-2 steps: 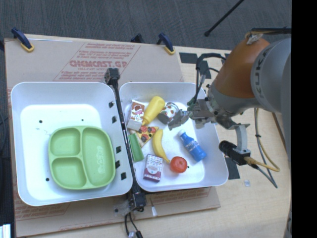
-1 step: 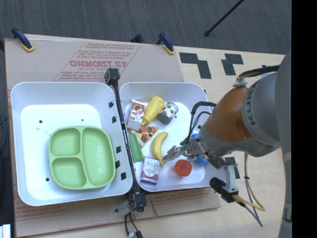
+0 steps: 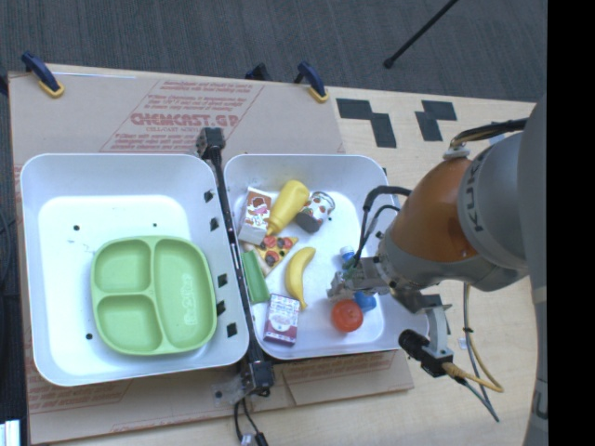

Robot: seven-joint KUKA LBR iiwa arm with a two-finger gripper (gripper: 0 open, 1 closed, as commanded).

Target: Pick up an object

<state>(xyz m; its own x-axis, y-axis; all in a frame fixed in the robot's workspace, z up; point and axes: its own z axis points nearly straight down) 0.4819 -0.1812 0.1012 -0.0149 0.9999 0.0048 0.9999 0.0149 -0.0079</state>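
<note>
Red ball [image 3: 348,316]: lies on the floor of the right bin [image 3: 372,170] near its front right corner, just below the gripper; it looks like the nearest candidate to be picked
Blue thing [image 3: 363,299]: small, just above the red ball and partly under the gripper; too hidden to name
Gripper [image 3: 349,282]: low inside the right bin beside the red ball and the blue thing; the wrist covers it, so I cannot tell whether it is spread or pinching, and nothing can be seen lifted
Banana [image 3: 299,274]: lies left of the gripper, apart from it, resting on the bin floor
Other things in the right bin: a yellow bottle [image 3: 287,205] tilted near the back, a small carton [image 3: 257,215] beside it, a second carton [image 3: 282,320] at the front, a green stick [image 3: 255,278] along the left wall, a dark-and-white item [image 3: 318,208] near the back
Green tray [image 3: 153,295]: a three-part tray sits alone in the left bin [image 3: 56,179], well apart from the arm
Arm [image 3: 446,221]: reaches in from the right, bent down over the right bin's right side
Progress: the reach into the bin appears made; a grasp cannot be confirmed, and every object seen rests on the bin floor
Left to do: close on one thing and raise it clear of the bin
</note>
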